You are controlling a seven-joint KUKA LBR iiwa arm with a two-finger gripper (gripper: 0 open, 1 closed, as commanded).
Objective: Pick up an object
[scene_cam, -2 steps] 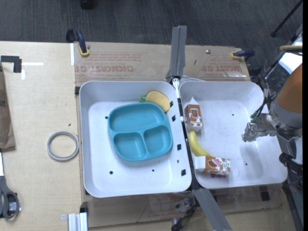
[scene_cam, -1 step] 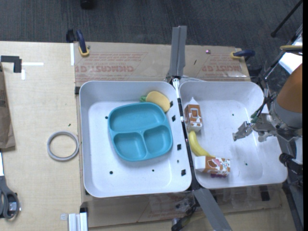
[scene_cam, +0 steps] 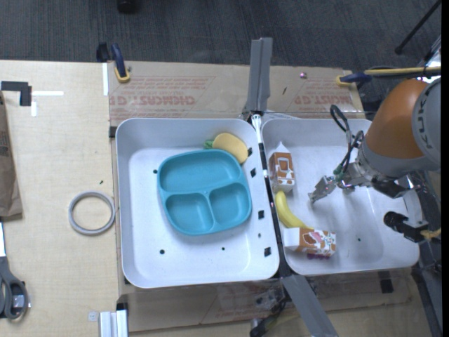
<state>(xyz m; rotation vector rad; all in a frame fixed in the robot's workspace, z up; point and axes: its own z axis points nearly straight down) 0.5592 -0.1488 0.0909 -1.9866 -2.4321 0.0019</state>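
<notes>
My gripper [scene_cam: 322, 189] hangs over the middle of the right bin [scene_cam: 365, 248], its fingers spread apart with nothing between them. Left of it stands a small brown and white carton [scene_cam: 282, 170]. A yellow banana [scene_cam: 287, 213] lies below that carton, by the bin's left wall. An orange and white carton [scene_cam: 314, 241] lies on its side at the bin's front left. The gripper is to the right of all three and touches none of them.
The left bin [scene_cam: 140, 251] holds a blue divided plate [scene_cam: 204, 191] and a yellow lemon-like fruit [scene_cam: 231, 145] at its back right. A grey tape ring [scene_cam: 92, 212] and scissors [scene_cam: 12, 292] lie on the bench to the left. The arm's grey body covers the right bin's far right side.
</notes>
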